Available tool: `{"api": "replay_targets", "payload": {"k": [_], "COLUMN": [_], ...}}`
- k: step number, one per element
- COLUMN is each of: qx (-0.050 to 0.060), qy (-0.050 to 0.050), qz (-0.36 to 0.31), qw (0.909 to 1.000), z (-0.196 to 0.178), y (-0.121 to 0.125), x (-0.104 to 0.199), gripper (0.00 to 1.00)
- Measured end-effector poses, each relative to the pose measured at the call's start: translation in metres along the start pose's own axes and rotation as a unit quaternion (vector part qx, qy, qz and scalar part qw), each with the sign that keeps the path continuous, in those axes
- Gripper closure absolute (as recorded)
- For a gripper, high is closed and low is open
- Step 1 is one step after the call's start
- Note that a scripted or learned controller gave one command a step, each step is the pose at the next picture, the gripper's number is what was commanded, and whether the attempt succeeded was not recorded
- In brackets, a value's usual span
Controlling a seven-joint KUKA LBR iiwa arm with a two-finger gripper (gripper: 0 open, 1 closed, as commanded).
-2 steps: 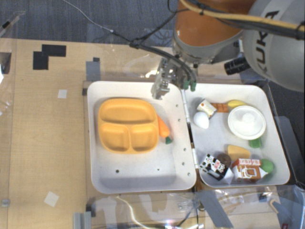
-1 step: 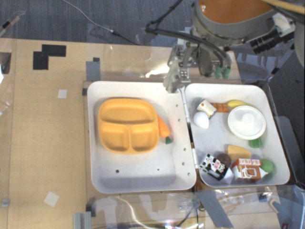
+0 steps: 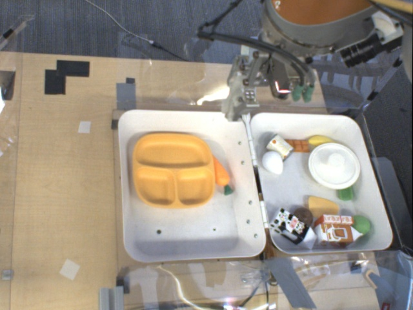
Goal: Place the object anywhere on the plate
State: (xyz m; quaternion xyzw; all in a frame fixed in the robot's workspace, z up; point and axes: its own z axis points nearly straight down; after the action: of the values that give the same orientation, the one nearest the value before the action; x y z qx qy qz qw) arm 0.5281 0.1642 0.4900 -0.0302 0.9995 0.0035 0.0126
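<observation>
A small orange carrot point(image 3: 221, 172) lies in the left bin point(image 3: 193, 244), just beside the right edge of the yellow plate point(image 3: 173, 168). It looks like it touches the plate's side, but it is not on the plate. The carrot is long and thin. It runs from the upper left down to the lower right. Its green end points down and to the right, toward the wall between the two bins. Its top end is tucked close against the plate, so that end is hard to see.

The plate has three parts, one long one at the top and two small ones below.

The claw point(image 3: 248, 99) hangs above the back edge of the bins, near the spot where they meet. It is well apart from the carrot. The arm's big orange band point(image 3: 316, 2) is cut off at the top. Wires and metal parts crowd the claw, so I cannot tell if it is open or closed.

The right bin point(image 3: 374, 173) has a white bowl point(image 3: 333, 165), a white egg point(image 3: 273, 163), a yellow banana point(image 3: 319, 140) partly hidden behind the bowl, a wedge of cheese point(image 3: 322, 205), a red and white carton point(image 3: 334, 230) and a black and white box point(image 3: 288, 225). Some green bits peek out by the bowl and the carton, too hidden to name.
</observation>
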Motion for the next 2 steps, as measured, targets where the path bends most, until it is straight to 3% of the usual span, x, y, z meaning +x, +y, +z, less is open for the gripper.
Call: {"api": "replay_targets", "payload": {"k": [2], "qx": [-0.003], "qy": [-0.012], "qz": [-0.003], "qw": [0.9999], "z": [-0.026], "y": [0.003], "x": [-0.003], "gripper": [1.00]}}
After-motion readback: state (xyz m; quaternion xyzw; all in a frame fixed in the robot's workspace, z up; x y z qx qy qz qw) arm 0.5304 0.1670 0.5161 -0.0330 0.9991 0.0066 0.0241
